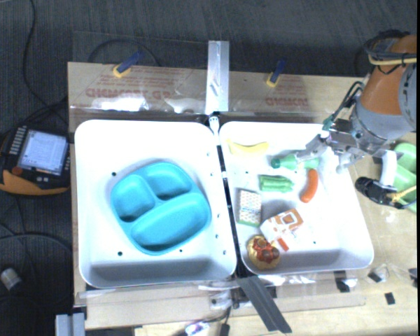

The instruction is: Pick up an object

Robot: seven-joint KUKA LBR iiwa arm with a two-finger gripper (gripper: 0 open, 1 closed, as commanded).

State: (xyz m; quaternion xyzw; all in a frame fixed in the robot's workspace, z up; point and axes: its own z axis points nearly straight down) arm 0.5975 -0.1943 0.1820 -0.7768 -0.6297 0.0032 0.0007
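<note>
Two white bins: blue tray [161, 205] in left bin [91, 187]; gripper [330, 150], fingers spread, holding nothing, above right bin [350, 215] near green bottle [288, 161] and carrot [309, 185].

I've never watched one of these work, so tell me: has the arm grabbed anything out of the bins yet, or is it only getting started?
Nothing looks picked up yet. The gripper hangs over the right bin's upper right corner with nothing visible between its fingers. The orange sausage-like piece, green bottle and banana all lie in that bin. The blue tray sits in the left bin. The whole grab and lift is left.
</note>
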